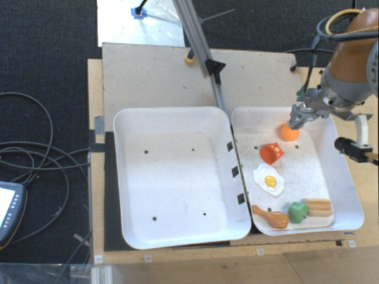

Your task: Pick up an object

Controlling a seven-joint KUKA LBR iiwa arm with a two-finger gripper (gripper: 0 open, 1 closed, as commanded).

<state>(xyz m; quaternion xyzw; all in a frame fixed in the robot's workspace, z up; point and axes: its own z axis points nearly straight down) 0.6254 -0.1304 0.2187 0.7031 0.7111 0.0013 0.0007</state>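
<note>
The hand (298, 120) sits low over the orange ball (289, 133) near the right bin's (349, 188) far edge. Whether it grips — I cannot tell.

Orange ball (289, 133), white bins (127, 158)

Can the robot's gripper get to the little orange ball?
Probably yes. The gripper is right above the small round orange ball in the right-hand white bin, and nothing lies over the ball; the red block sits apart from it.
</note>
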